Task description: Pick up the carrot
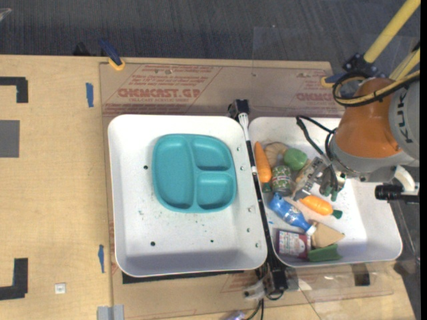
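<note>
**Hand low in right bin, carrot just beside it**

Hand [325, 177] sits in the right bin [380, 245], among the clutter near its middle. Cannot tell from this slant view whether it is open or closed; nothing is visibly gripped.

Carrot [315, 205]: orange, tapered, with a small green stub at its right end, lying roughly flat and angled slightly, just below the hand. It rests against a blue packet [288, 212] on its left and near a tan wedge [325, 234] below. A second orange item [263, 163] lies along the bin's left wall; it may be another vegetable, so target choice matters.

Handling judgement:
- Likely a light plastic toy: stiff, smooth, somewhat slippery.
- Round section tends to roll or squirt out of a two-finger pinch.
- Best hold is across the thick middle, fingers square to the long axis, away from the narrow tip.
- Neighbours crowd the left side, so finger clearance looks tight there.

Left bin [133, 245] carries a teal tray [193, 172], not involved.
</note>
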Controlling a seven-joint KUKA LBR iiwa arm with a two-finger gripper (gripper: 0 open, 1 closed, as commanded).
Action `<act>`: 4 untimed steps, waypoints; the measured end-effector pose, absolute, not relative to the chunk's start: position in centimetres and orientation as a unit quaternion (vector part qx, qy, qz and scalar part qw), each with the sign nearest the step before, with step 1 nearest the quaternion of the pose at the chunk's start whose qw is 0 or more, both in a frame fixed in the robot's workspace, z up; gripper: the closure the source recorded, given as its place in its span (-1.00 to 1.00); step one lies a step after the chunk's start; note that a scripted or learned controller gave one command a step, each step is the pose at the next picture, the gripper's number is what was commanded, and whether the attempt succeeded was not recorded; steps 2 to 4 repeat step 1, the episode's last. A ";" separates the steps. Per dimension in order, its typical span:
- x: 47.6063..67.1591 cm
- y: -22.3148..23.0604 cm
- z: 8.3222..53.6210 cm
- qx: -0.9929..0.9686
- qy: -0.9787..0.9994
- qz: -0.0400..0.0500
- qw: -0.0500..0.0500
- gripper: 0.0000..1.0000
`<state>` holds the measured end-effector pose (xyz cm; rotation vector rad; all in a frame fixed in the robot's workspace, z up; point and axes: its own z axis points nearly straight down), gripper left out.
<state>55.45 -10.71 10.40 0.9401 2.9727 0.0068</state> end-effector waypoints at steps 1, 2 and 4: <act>53.5 -10.2 16.9 0.521 0.853 0.001 0.003 1.00; 53.5 -10.2 16.9 0.521 0.853 0.001 0.003 1.00; 53.5 -10.2 16.9 0.521 0.853 0.001 0.003 1.00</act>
